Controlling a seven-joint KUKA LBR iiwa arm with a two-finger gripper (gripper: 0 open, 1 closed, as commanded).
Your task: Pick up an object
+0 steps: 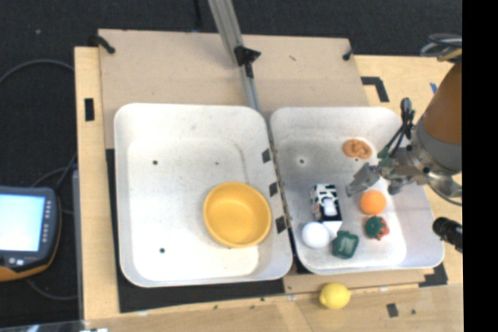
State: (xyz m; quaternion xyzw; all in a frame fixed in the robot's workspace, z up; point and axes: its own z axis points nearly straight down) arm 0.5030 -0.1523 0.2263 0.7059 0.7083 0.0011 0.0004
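Note:
My gripper (379, 184) hangs over the right bin (307, 128), its fingers spread open just above an orange ball (373, 203). Nothing sits between the fingers. Below the ball lies a small red and green strawberry-like toy (377, 227). A flat orange disc (357, 148) rests to the upper left of the gripper. Further left stands a black and white toy (327, 200), with a white ball (315, 235) and a dark green piece (345, 245) near the bin's front edge.
A yellow bowl (236, 214) sits in the left bin (156, 167). A yellow lemon (334, 295) lies on the bench in front of the right bin. A metal strut (222, 4) slants down to the gap between the bins.

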